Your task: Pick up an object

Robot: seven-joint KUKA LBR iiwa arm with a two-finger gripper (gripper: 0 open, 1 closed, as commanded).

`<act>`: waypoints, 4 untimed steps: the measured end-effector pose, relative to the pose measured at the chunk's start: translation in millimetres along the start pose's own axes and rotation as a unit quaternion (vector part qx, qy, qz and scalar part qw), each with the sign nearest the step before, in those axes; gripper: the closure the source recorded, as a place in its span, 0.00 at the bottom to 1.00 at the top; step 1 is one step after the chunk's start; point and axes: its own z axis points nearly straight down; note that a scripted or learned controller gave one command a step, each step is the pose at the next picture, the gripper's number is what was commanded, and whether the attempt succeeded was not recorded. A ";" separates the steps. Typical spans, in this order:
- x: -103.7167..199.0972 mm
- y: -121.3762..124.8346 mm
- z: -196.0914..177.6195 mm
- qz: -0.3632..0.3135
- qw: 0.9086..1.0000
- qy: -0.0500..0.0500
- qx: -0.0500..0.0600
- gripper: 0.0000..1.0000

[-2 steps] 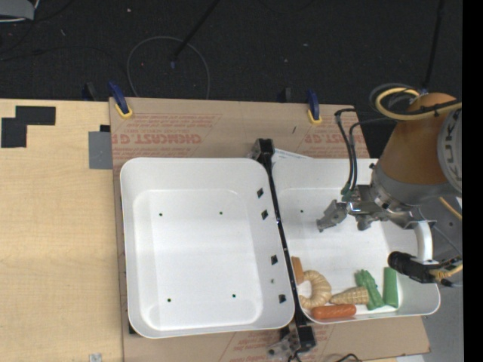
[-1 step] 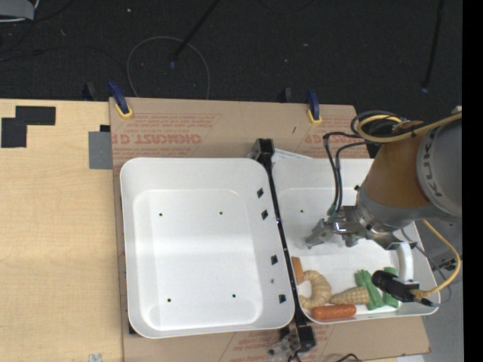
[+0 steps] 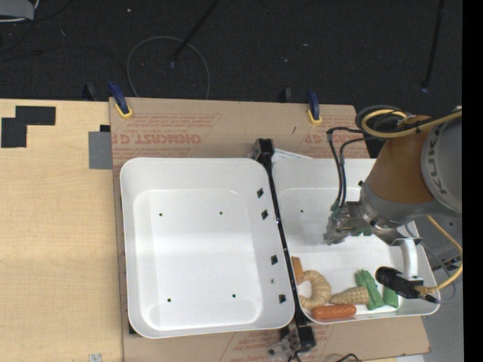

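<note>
The left bin [image 3: 143,202] sits beside the right bin [image 3: 309,194] on the worktop [image 3: 53,240]. The toys lie along the right bin's near edge: a tan curved toy [image 3: 317,283], a red one [image 3: 332,313], a green one [image 3: 371,289]. The pincer [image 3: 337,232] hangs above them, holding nothing I can see; I cannot tell its state.

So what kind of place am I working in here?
Most likely a robotics lab bench for pick tests: two shallow white bins, left bin and right bin, on cardboard clamped by blue clamps, with loose cables behind.
</note>
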 end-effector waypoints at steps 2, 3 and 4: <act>5.5 -6.7 -87.8 -0.001 1.000 0.000 -0.002 1.00; 48.7 -10.6 -95.8 -0.002 1.000 0.000 0.000 1.00; 100.6 -18.2 -106.1 -0.002 1.000 0.000 0.000 1.00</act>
